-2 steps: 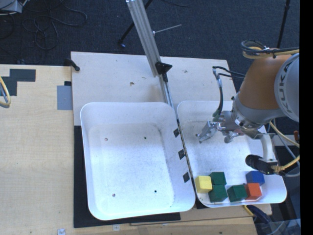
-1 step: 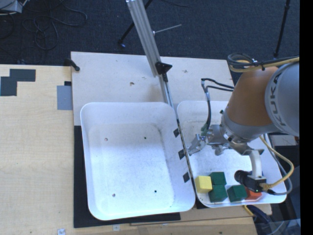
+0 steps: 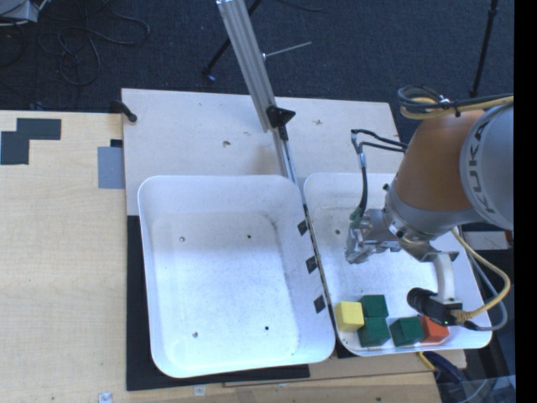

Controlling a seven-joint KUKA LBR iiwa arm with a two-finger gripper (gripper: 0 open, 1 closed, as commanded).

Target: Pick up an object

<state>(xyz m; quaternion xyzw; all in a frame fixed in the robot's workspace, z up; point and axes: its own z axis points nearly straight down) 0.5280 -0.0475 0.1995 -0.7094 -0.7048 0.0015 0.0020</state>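
Blocks sit bunched at the near end of the right bin (image 3: 331, 193), approx 6 o'clock of the gripper: yellow block (image 3: 350, 314) nearest the divider, w/ a green block (image 3: 374, 305) touching it at its 3 o'clock and a 2nd green block (image 3: 374, 332) just below those two. Further toward 3 o'clock lies a 3rd green block (image 3: 406, 332), and an orange block (image 3: 435, 332) beside it, partly hidden by a black fitting on the arm's cabling.

Gripper (image 3: 359, 248) hangs over the right bin's middle, apart from the blocks, w/ nothing seen between its tips; can't tell whether jaws are spread or pressed together, as wrist and cables hide them. Orange band of the arm (image 3: 432, 166) sits at 1 o'clock of the gripper.

Left bin (image 3: 159, 225) is at 9 o'clock of the gripper, touching the right bin along the divider. Beyond, at 12 o'clock, a slanted aluminium rail (image 3: 249, 57) rises from the white board (image 3: 193, 133).
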